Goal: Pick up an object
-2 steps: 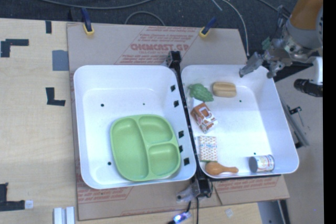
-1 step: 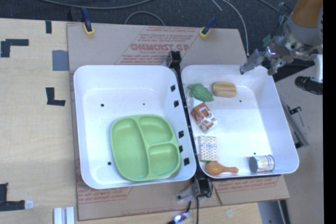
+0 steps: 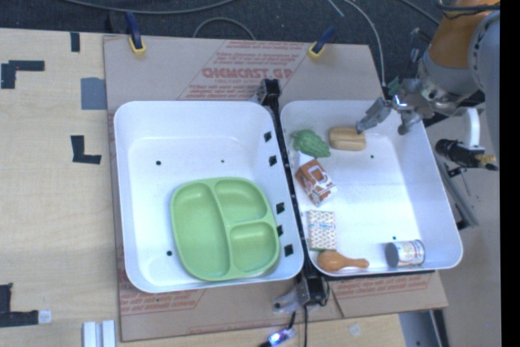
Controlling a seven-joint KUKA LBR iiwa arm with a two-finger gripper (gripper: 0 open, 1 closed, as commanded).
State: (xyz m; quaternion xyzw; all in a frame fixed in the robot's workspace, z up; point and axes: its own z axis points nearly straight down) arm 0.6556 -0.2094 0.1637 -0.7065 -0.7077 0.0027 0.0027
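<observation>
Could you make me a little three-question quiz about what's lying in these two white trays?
1. True or false: the green divided plate lies in the left bin.
2. Which item lies nearest the gripper? A) tan bread-like piece B) small can C) checkered packet
3. Fill in: the green leafy toy sits beside the ___ between the bins.

Key: 1 true; 2 A; 3 divider.
</observation>
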